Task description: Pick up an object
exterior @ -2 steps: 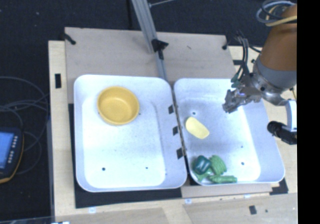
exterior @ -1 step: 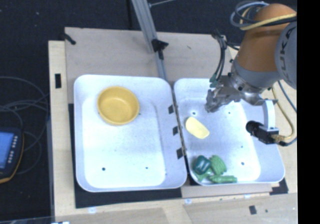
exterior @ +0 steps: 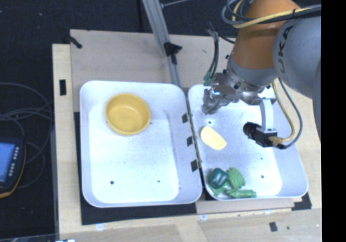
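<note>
Just below and slightly left of the gripper, a pale yellow wedge-shaped object lies on the floor of the right bin, close to the bin's left wall. It is the nearest candidate for the pick. It lies apart from the gripper, with bare bin floor between them.

Procedure, as judged from this view: centre the gripper over the yellow object before descending, and align the fingers across its narrower span. Keep clear of the left wall of the bin, which runs just beside the object and could foul one finger. Descend until the fingers bracket the object, then close.

Alternative targets lie further from the gripper: a green cluster at the near edge of the same bin, well below the yellow object, and a yellow bowl in the left bin, well to the left of it.

Limits of the view: the gripper is small and dark against glare, and its finger spacing cannot be determined. Nothing is seen between the fingers. The green cluster may be one item or several; this cannot be resolved. A black fitting on the arm's cabling hangs to the right of the yellow object.
</note>
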Robot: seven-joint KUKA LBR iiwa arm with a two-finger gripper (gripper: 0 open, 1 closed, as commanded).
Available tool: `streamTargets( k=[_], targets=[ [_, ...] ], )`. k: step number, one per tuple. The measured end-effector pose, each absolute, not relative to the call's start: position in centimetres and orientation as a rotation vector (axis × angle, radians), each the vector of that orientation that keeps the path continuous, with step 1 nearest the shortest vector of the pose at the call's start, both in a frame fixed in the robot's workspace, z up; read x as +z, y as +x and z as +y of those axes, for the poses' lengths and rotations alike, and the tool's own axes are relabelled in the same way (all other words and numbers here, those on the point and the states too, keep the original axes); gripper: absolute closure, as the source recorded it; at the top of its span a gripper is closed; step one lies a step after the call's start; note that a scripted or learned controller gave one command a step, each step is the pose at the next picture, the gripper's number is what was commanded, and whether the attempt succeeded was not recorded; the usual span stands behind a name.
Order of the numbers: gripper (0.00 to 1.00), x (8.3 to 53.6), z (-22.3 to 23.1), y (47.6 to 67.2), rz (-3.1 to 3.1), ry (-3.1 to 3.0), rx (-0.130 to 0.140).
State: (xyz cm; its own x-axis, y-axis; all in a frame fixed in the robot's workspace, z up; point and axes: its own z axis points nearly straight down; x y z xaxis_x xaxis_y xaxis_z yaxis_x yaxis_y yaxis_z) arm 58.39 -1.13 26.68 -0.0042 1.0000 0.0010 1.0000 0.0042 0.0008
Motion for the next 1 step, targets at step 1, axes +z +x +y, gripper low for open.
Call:
streamTargets(
  k=[1],
  targets=[
    [1.00,25.77,4.62,60.52,-2.225,-2.217,0.000]
  ],
)
